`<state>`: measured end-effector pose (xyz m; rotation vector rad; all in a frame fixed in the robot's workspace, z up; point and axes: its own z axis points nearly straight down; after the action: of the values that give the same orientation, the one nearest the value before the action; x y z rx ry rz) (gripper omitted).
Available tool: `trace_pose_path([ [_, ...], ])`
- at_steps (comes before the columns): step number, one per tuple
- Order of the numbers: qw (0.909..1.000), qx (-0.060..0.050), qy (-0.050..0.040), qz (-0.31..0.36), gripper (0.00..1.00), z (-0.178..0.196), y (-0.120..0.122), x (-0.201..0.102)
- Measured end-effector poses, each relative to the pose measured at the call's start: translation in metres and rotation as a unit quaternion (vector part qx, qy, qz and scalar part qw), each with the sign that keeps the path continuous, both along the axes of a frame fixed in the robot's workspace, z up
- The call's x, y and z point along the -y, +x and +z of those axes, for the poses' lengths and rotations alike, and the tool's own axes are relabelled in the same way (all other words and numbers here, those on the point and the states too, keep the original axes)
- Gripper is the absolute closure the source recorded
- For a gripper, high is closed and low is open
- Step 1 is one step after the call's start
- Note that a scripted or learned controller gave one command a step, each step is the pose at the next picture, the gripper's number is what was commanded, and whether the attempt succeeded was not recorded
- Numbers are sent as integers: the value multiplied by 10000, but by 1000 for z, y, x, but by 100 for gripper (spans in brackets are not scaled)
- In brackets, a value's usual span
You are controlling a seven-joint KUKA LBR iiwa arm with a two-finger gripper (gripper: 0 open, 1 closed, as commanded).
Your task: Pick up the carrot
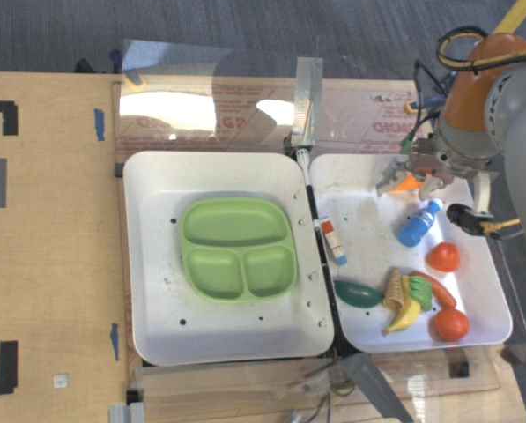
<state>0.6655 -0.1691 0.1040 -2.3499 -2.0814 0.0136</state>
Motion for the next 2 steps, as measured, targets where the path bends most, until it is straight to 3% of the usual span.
trace_pose_path([
  [1,9974,-14,108,-709,0,-16,4,34],
  [2,9976,13,47,-694,100,-5,4,37],
])
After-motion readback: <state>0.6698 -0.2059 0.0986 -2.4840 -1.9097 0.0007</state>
